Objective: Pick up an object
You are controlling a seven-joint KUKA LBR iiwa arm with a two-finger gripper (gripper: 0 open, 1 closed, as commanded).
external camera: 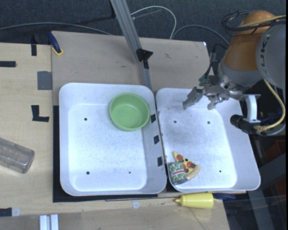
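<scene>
A green bowl (129, 111) sits at the back right of the left bin (77, 143). A toy pizza slice (182, 167) with red and green toppings lies at the front left of the right bin (216, 143). My gripper (202, 100) hangs over the back of the right bin, well behind the pizza slice. Its two fingers are spread apart and nothing is between them.
A yellow bottle (198, 201) lies on the bench just in front of the right bin. A clear plastic cylinder (9, 153) rests at the far left. A grey pole (129, 30) slants down to the bins' back edge.
</scene>
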